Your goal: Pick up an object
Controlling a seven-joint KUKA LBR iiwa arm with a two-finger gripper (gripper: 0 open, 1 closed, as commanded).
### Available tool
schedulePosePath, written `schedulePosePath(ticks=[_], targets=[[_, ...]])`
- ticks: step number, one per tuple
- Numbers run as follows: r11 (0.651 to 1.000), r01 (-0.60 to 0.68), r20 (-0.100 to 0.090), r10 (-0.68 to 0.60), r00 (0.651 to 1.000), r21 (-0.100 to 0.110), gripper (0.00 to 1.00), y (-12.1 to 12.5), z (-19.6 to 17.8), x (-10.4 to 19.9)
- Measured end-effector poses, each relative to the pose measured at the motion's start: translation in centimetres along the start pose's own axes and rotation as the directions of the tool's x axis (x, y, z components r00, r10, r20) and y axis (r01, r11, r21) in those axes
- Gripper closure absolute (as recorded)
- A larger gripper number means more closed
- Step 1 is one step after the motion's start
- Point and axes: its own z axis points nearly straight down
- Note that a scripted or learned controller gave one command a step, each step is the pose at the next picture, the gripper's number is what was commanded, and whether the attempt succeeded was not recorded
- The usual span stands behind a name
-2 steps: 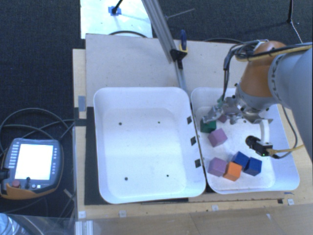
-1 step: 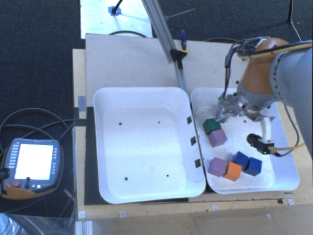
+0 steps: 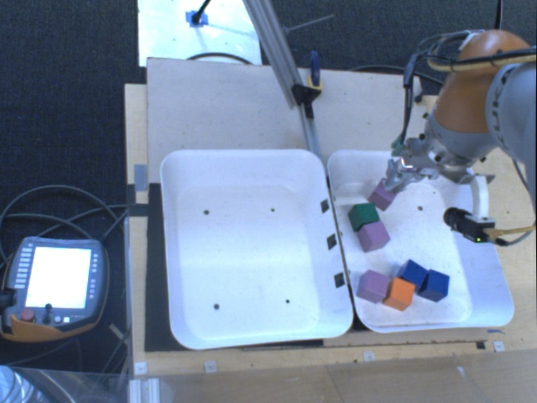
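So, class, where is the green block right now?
The green block sits in the right bin, near its left wall, touching a purple block just below it, with another purple block above by the tool.

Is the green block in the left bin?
No, the green block lies in the right bin, among the purple, blue and orange blocks.

This is a robotics lab: a teach pendant (image 3: 52,288) with trailing cables lies on dark carpet beside a table (image 3: 226,107) bearing two white bins (image 3: 243,175), under an industrial arm (image 3: 482,82).
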Motion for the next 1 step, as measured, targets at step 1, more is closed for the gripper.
schedulePosePath(ticks=[1], targets=[[1.000, -0.001, 0.000, 0.001, 1.000, 0.001, 1.00, -0.62, -5.16, -0.57]])
